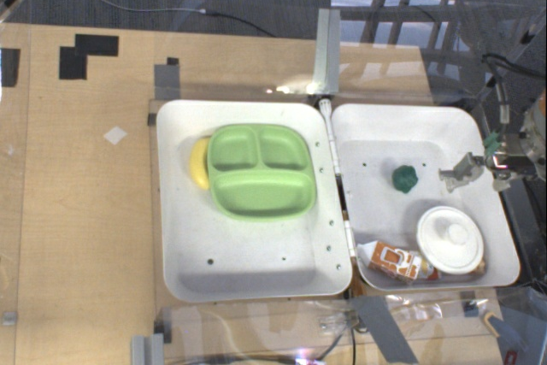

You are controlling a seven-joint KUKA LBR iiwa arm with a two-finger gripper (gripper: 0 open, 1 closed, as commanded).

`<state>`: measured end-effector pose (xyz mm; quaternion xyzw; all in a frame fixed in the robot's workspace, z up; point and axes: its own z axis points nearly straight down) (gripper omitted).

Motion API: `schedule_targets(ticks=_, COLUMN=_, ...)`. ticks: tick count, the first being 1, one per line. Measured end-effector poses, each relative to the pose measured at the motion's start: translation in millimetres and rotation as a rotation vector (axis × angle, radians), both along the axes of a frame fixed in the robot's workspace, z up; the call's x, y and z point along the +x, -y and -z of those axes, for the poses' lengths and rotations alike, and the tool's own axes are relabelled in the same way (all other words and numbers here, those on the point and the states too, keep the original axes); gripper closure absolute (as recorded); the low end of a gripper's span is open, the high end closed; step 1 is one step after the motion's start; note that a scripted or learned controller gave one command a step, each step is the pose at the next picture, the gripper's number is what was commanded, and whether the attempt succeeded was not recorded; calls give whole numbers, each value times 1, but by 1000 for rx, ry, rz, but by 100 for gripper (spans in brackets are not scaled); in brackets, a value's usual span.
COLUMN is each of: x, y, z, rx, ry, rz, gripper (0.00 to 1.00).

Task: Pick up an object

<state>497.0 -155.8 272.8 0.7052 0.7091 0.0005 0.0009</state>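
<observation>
My gripper (455, 173) hangs over the right side of the right bin (385, 128), reaching in from the right edge of the view. It holds nothing that I can see. A small dark green object (404, 178) lies on the bin floor a little to the gripper's left. A round white bowl (449, 238) sits just below the gripper, toward the front. An orange and white packet (397, 261) lies at the bin's front edge, partly tucked beside the bowl.
The left bin (248, 269) holds a green divided plate (259, 170) with a yellow object (198, 163) poking out at its left side. A metal post (327, 51) stands behind the seam between the bins.
</observation>
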Motion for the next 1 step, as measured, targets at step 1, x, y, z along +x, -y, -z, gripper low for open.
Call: schedule_targets(ticks=1, x=-9, y=-41, z=3, rx=0, ry=1, rz=-142, gripper=0)
